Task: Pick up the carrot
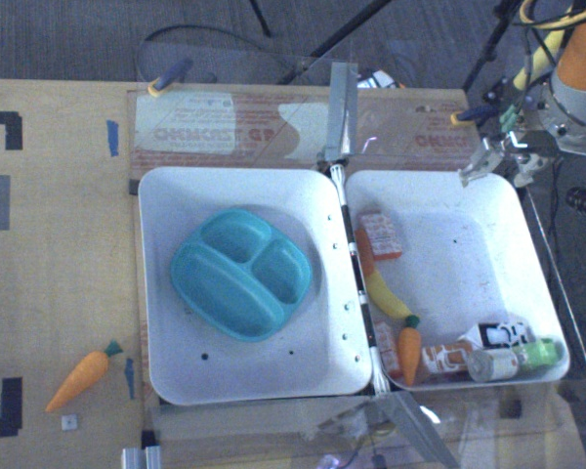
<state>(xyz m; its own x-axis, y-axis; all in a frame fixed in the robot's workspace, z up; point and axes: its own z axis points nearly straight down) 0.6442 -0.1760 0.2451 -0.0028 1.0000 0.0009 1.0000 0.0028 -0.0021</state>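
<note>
Fingers (488,164) hover at the right bin's (488,291) far corner; their spread cannot be told. Carrot (408,352) lies well below them, wedged against the near-left wall beside a banana (389,299), making access awkward.

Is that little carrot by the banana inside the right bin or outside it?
Inside. The carrot lies on the floor of the right bin, near its front left corner, just below the banana.
</note>
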